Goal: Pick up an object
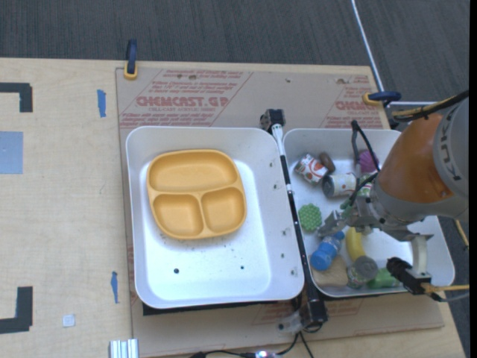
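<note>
A: Two white bins are seen side by side on the bench. What is held in the left bin [141, 222]?

B: A yellow divided plate [197, 192] is laid in its upper half, toward 12 o'clock, with one long compartment at the top and two smaller ones below. A few dark specks are scattered on the bare floor beneath it.

A: And the right bin [446, 263]?

B: A cluster of small objects is gathered there. A brown-and-white toy figure [314, 167] is placed near 11 o'clock, with a white cylinder [340, 184] just beside it. A green studded ball [310, 216] is found at 9 o'clock, close to the left wall. A blue bottle [327, 250] is lying tilted toward 7 o'clock, a yellow object [354, 241] is just beside it, and a grey round piece [364, 267] touches a green item [383, 278] near 6 o'clock. A purple object [366, 159] is partly hidden at 1 o'clock.

A: Where is the arm [417, 170] positioned?

B: It is reached in from 3 o'clock, its orange band over the bin's right half. The gripper [349, 218] is lowered among the objects, between the ball and the yellow object, just above the bottle.

A: Is anything pinched?

B: That cannot be told; the tips are too cluttered to be read.
</note>
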Robot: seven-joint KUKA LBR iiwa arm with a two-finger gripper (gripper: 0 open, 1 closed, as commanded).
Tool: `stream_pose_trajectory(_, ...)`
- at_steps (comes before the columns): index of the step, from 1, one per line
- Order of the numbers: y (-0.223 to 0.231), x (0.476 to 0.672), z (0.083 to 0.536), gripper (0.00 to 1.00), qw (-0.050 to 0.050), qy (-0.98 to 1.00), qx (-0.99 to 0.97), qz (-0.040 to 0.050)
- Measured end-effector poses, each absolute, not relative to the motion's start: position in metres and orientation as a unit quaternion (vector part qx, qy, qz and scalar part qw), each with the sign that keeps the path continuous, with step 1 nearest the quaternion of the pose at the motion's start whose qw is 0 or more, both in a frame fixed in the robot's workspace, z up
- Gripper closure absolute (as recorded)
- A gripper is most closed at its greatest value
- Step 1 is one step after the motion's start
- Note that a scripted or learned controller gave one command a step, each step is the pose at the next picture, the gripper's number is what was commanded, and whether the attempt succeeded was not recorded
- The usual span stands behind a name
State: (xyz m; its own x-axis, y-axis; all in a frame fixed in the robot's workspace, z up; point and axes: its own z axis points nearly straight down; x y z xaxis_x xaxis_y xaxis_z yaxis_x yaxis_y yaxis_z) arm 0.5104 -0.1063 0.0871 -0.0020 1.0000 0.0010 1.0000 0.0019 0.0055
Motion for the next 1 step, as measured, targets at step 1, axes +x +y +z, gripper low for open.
stream_pose_trajectory(1, -0.1074, 0.5127, 0.0981, 1.0, 0.005, 0.707, 0.707, 0.0037)
